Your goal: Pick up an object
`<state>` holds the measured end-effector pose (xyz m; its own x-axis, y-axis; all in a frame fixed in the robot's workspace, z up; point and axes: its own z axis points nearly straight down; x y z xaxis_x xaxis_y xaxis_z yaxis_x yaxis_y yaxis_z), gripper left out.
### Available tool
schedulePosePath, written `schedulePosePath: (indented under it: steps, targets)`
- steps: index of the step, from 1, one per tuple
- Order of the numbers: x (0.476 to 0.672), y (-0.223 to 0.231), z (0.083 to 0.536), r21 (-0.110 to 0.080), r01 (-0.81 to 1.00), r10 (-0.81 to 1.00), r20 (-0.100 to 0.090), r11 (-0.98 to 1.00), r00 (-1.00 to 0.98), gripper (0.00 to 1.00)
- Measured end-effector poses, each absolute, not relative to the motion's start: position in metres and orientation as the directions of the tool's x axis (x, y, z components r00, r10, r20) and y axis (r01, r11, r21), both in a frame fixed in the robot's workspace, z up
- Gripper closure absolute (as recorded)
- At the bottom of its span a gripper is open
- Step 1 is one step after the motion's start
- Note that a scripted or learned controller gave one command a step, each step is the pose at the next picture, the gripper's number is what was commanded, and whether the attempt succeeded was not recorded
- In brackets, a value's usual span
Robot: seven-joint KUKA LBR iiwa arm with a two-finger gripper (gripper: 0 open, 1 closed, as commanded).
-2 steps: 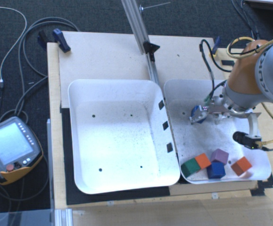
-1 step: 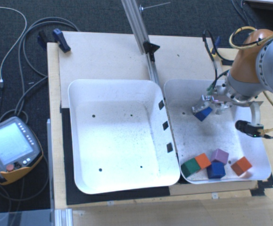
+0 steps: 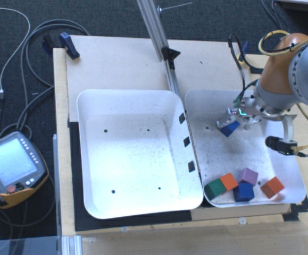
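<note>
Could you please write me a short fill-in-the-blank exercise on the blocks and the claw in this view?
1. The claw has a block of colour ____ between its fingers.
2. The purple block lies in the ____ bin as this view shows them.
3. The green block touches a block of colour ____.
4. The number of orange blocks in the right bin is ____.

Missing words: blue; right; orange; two

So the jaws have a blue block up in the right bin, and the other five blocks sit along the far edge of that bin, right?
Not quite. The camera view shows the five loose blocks, among them the green block and the purple block, along the near edge of the right bin. The gripper does hold the blue block there.
</note>
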<state>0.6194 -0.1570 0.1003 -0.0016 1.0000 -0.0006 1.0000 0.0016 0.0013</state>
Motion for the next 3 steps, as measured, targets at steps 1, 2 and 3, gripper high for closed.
schedulePosePath:
  steps: [1, 2, 3]
  targets:
    - [0.62, -0.157, 0.112, 0.004, 1.0, 1.0, -0.002, 0.003, -0.003, 1.0]
    - [0.588, -0.081, 0.135, -0.003, 1.0, 1.0, 0.005, 0.007, -0.007, 1.0]
    - [0.532, -0.03, 0.203, -0.001, 1.0, 1.0, 0.005, 0.006, -0.006, 1.0]
